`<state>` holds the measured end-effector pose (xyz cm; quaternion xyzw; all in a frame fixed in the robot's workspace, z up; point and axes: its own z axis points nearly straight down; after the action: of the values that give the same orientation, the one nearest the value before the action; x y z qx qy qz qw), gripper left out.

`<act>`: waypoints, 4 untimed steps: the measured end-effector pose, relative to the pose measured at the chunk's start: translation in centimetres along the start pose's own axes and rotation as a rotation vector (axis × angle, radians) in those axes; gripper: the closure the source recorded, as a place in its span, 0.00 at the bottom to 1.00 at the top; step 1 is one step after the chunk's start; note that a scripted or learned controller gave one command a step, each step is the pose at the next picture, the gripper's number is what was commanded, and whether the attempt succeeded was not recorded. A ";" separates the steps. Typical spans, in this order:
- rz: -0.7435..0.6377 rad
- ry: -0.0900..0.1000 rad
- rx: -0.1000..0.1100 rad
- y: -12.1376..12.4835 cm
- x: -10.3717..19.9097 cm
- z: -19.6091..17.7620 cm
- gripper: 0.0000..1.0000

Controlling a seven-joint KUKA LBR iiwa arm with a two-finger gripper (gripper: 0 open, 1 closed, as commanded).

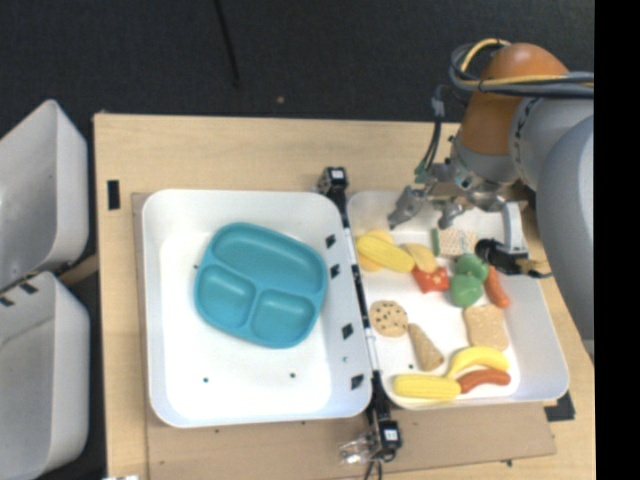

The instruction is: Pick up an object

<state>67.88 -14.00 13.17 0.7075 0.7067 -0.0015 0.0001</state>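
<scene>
White plastic toys crowd the right bin; the gripper hovers, fingers apart and empty, over its far edge just beyond the yellow lemon. Packed neighbours could snag or knock a finger. The left bin holds 1 teal plate, with open room around it.

A single fixed camera sits above the table and looks down on it at a slant, far enough off to take in both white bins. The left bin and the right bin lie side by side across the middle of the picture. The table's far edge runs near the top third, with dark floor beyond. The arm enters from the right side.
</scene>
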 end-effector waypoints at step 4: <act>-0.002 0.000 -0.011 0.7 -0.5 -10.7 1.00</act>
<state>68.56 -14.47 23.90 0.7066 0.7076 0.0023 0.0040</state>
